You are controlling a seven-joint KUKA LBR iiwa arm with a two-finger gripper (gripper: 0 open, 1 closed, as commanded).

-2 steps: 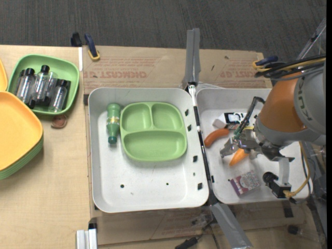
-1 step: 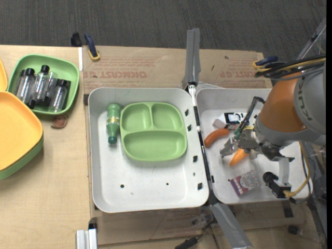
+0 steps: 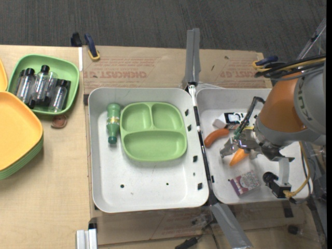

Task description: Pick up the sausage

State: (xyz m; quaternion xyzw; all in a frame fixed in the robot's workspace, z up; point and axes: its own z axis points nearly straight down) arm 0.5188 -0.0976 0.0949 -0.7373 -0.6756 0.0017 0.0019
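On the counter point(image 3: 52, 191), the grey-and-orange arm reaches into the right bin point(image 3: 218, 191), its pincer point(image 3: 233, 145) low among the bin's clutter. We cannot tell from this angle how the pincer is set, nor whether it holds anything.

The sausage point(image 3: 216, 137), an orange-red curved link, lies in the upper left part of the right bin, near the wall the two bins share and just left of the pincer. Just below the pincer lies a small orange piece point(image 3: 237, 157), carrot-like in colour; a dark printed packet point(image 3: 245, 182) rests nearer the bin's front edge, and a white card with dark print point(image 3: 233, 118) lies toward the back.

We judge the sausage a light toy, probably smooth plastic or rubber, rounded and apt to roll or squirt out of a pinch taken near its tapered ends. The middle of the link, gripped across its short width, looks to us the safest hold.

Room is tight on the sausage's left, where the bin wall rises close by; to its right the orange piece crowds the approach. We see open floor toward the back left corner of the bin.

In the left bin point(image 3: 150, 196), a green divided plate point(image 3: 153, 131) and a green bottle point(image 3: 112, 122) lie well apart from the work.
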